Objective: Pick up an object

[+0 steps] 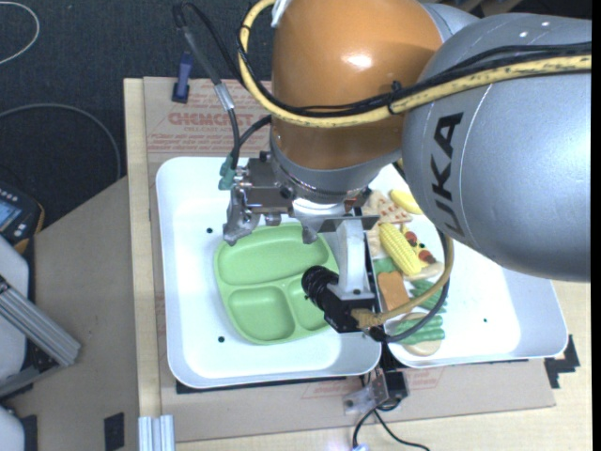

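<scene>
Two shallow white bins sit side by side on the bench, and the big grey arm with its orange band (352, 59) hangs over the seam between them, coming in from three o'clock and hiding much of both. In the left white bin (188, 252) lies a pale green plastic tray with divided compartments (268, 285), set toward the bin's five o'clock corner, flat on the floor. The gripper (331, 252) sits low at the tray's three o'clock edge, right by the wall between the bins; from where I stand its black and metal parts blur together, so I cannot tell how it is set or whether it has anything. Just past it, in the right white bin (507, 318), a yellow toy corn cob (401, 247) lies on a heap of small toy foods, with a green bean-like piece (420, 329) at the heap's six o'clock.
</scene>
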You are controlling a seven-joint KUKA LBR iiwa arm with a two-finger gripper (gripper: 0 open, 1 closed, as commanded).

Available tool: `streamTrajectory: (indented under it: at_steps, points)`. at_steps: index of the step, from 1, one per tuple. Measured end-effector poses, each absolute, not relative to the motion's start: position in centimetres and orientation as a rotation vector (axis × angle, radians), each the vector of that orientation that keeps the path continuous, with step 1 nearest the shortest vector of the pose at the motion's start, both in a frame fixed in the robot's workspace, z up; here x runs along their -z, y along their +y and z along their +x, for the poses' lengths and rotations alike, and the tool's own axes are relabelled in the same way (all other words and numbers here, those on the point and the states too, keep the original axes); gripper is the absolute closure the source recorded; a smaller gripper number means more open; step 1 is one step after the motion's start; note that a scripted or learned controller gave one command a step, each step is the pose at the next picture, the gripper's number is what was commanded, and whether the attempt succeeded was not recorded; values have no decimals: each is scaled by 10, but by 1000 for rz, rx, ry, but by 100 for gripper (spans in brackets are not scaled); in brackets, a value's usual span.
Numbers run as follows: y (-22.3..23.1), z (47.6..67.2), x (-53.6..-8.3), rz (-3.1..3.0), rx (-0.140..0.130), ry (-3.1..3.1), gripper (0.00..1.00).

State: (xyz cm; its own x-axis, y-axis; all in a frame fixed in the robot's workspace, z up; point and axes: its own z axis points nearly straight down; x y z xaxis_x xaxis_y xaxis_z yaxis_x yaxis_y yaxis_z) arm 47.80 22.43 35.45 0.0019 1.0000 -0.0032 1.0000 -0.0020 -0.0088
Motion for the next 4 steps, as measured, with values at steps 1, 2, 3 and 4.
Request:
streamTrajectory:
  at_steps: [1, 2, 3, 4]
  points:
    - [169, 480, -545, -2232, 28, -2223, 0]
    - [218, 478, -329, -2215, -20, -2219, 0]
    - [150, 492, -480, -2234, 20, -2220, 0]
    - [154, 491, -482, -2221, 4, -2224, 100]
